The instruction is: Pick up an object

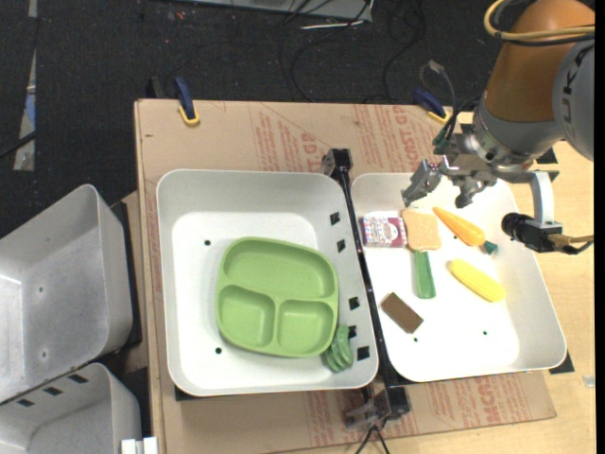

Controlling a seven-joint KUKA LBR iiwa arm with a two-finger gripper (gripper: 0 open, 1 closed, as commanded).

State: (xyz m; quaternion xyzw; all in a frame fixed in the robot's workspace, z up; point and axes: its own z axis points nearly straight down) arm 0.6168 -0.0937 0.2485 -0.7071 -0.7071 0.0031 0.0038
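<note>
Two open jaws (443, 189) hover above the carrot (461, 229).

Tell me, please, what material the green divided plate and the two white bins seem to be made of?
The green divided plate looks like moulded plastic with a matte finish: one even colour, soft rounded compartment edges, no sharp glints. The left bin and right bin seem to be smooth, thin white plastic with rounded corners and slightly glossy walls, though painted metal cannot be ruled out.

camera: one, fixed above bench (284, 121) | faces: down at a slant | range: takes in both white bins (189, 206) | arm (539, 64): enters from right
</note>
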